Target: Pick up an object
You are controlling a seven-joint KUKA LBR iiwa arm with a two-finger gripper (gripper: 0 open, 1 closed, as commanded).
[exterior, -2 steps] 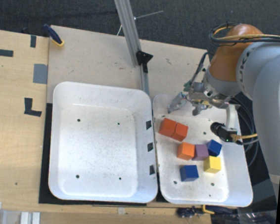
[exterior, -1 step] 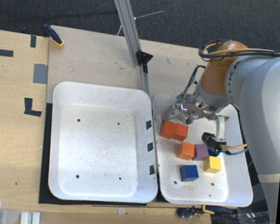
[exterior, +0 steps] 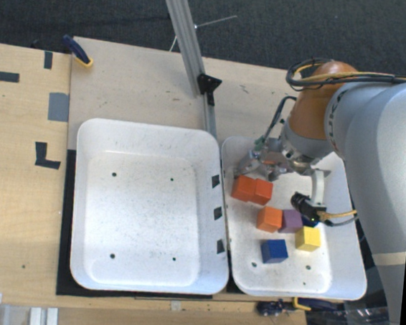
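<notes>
A bulky grey arm (exterior: 385, 141) with an orange band (exterior: 311, 112), black cables looped above it.

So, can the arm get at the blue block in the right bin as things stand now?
Probably yes. The blue block lies apart from the orange, purple and yellow blocks, with nothing on top, and the gripper hangs over the same bin.

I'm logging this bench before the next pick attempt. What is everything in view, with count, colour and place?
bins: 2, white, side by side on the bench
large block: 1, orange-red, right bin, upper left part
small orange block: 1, right bin, middle
purple block: 1, beside the small orange block
yellow block: 1, right bin, right of middle
blue block: 1, right bin, lower middle
metal rail: 1, grey, slanting down to the bins
arm: 1, grey with orange band, from the right
end effector: 1, above the large block
</notes>
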